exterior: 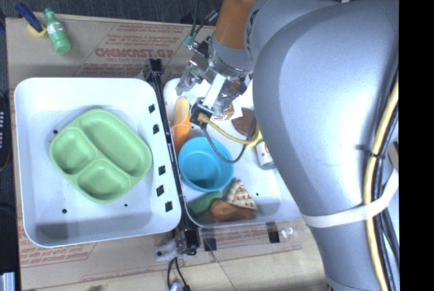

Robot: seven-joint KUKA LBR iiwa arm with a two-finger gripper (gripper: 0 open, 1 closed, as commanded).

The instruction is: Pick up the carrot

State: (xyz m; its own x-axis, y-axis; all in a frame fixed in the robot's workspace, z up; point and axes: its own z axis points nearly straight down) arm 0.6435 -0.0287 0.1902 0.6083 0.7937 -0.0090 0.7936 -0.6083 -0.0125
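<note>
1. Approach stage, as I judge it: my gripper (209, 94) hangs over the far end of the right bin (271, 203) with nothing visibly in its grasp. Whether it is spread or clenched cannot be told from this angle.
2. The carrot (180, 121), as I take the long orange piece to be, lies along that bin's left wall. It is just beside the blue bowl (202, 164) and just left of my gripper.
3. Next move, in my estimate: shift left, line up across the carrot, and descend without striking the wall or the bowl.
</note>
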